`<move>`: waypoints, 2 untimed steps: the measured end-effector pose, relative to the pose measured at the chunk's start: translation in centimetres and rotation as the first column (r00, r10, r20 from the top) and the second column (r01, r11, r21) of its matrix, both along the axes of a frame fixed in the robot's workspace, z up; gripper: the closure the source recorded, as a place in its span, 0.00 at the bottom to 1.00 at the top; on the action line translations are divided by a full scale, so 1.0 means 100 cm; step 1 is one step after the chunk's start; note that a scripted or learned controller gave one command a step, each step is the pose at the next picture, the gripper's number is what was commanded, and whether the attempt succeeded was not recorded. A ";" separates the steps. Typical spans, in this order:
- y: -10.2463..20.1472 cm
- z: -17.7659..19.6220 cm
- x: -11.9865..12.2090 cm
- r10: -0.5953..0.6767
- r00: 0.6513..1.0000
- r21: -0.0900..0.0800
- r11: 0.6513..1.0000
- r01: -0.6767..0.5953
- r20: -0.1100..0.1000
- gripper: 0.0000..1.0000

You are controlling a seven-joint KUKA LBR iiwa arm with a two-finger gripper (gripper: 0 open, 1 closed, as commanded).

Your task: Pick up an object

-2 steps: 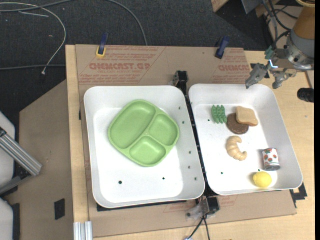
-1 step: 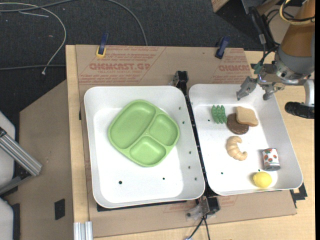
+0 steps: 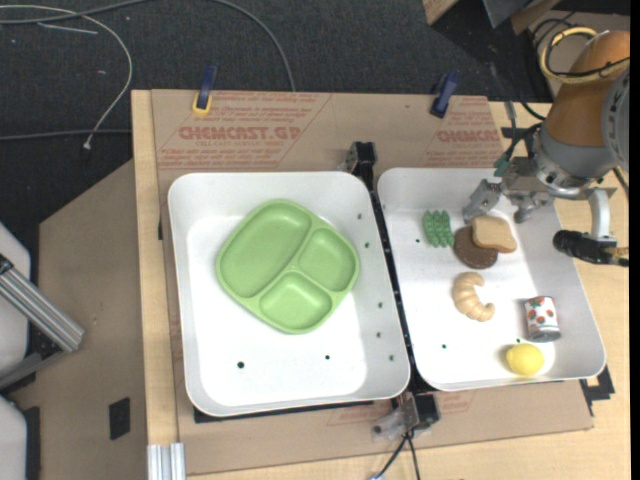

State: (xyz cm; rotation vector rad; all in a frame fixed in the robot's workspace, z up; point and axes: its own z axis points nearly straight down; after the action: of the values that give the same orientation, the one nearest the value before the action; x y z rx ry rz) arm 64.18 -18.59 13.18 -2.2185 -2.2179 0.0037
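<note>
Bins sit side by side on the bench, and the left bin (image 3: 200, 368) lies far to the left of the gripper, holding a green divided plate (image 3: 288, 266) with three compartments, set askew. The right bin (image 3: 420, 353) carries everything else. A small green ridged piece (image 3: 436, 228) lies just left of and below the gripper. The gripper (image 3: 503, 199) hangs over the far part of this bin, its fingers (image 3: 478, 202) spread apart with nothing between them. Directly beneath it, on the near side, sits what looks like a toy burger (image 3: 483, 242), tan on brown. A toy croissant (image 3: 473, 297) lies nearer the camera. To the lower right rest a small red-and-white can (image 3: 541, 318) and a yellow lemon (image 3: 525, 359).
</note>
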 end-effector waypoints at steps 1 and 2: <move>0.000 -0.046 0.001 0.002 1.000 -0.003 1.000 -0.002 0.007 0.00; -0.001 -0.029 0.005 0.002 1.000 -0.008 1.000 -0.002 0.019 1.00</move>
State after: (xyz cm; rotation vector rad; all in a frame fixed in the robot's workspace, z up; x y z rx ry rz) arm 64.69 -18.70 10.32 -2.2293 -2.2340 -0.0096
